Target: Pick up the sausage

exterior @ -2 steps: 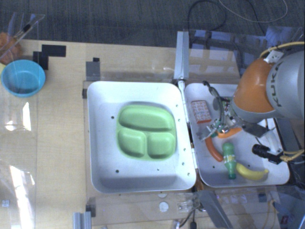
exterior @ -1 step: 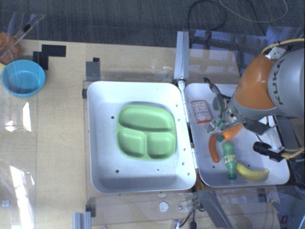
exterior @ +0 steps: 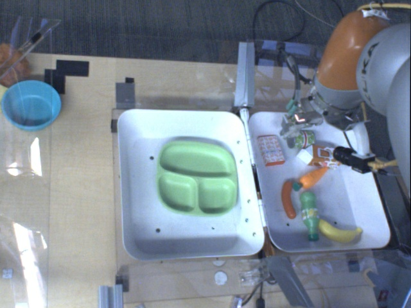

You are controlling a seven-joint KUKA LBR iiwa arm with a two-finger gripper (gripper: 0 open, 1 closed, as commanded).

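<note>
The sausage, a short red-orange link, lies in the right bin near its left wall, just left of a green bottle. My gripper hangs over the far part of the same bin, above a small green-labelled can. It is well back from the sausage, with nothing seen in its grasp.
An orange carrot lies right of the sausage's far end. A banana rests by the near wall and a red-printed packet lies at the far left. The left bin holds a green divided tray. A blue bowl stands on the bench, far left.
</note>
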